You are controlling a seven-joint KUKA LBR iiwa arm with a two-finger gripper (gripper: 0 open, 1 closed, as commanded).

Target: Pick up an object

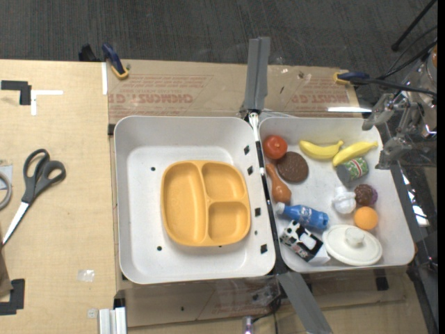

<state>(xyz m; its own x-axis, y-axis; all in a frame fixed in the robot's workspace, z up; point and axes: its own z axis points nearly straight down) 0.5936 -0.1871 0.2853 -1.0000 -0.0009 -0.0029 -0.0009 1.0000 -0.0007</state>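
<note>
Two white bins sit side by side on a counter (pixel 55 117). The left bin (pixel 132 207) holds a yellow divided plate (pixel 206 202). The right bin (pixel 400 235) holds small objects, among them two bananas (pixel 321 149), a tomato (pixel 275 146) and an orange (pixel 366 218). The pincer (pixel 389 127) hangs at this bin's upper right edge, just beside the bananas; its opening cannot be made out.

The wooden bench (pixel 55 242) carries two white bins (pixel 132 207); left of them lie scissors (pixel 31 186), behind them a cardboard sheet (pixel 181 89).
</note>
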